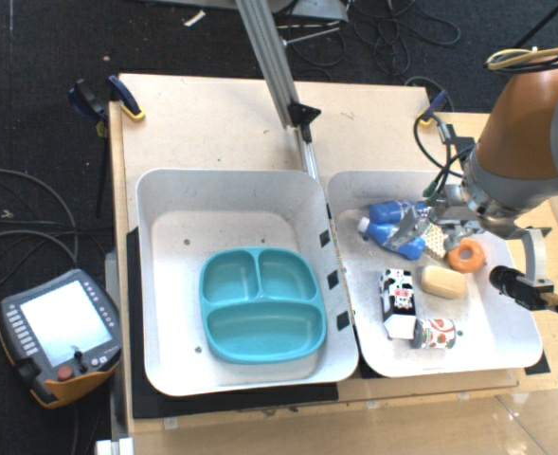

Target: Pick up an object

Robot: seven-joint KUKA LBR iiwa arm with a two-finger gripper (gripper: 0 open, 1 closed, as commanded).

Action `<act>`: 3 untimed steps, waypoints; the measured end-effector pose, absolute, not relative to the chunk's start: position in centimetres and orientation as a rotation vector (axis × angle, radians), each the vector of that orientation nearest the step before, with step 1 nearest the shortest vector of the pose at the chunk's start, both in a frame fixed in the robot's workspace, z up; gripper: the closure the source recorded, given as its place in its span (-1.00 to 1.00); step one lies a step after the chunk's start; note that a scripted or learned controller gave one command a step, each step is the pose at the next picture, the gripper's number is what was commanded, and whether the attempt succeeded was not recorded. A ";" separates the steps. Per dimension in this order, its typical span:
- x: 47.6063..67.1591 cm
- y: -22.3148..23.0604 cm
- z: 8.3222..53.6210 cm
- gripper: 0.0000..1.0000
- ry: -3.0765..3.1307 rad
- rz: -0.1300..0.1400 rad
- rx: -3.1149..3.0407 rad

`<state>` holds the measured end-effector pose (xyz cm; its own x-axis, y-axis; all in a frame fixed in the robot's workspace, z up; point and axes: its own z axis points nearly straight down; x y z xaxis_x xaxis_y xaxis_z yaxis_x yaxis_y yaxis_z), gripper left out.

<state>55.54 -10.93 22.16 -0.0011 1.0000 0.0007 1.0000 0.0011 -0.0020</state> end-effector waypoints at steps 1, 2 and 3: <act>55.5 -10.9 22.2 -1.00 -2.221 0.001 -2.220; 55.8 -10.8 17.8 -1.00 -2.219 0.005 -2.219; 55.9 -10.1 13.2 -1.00 -2.219 0.005 -2.218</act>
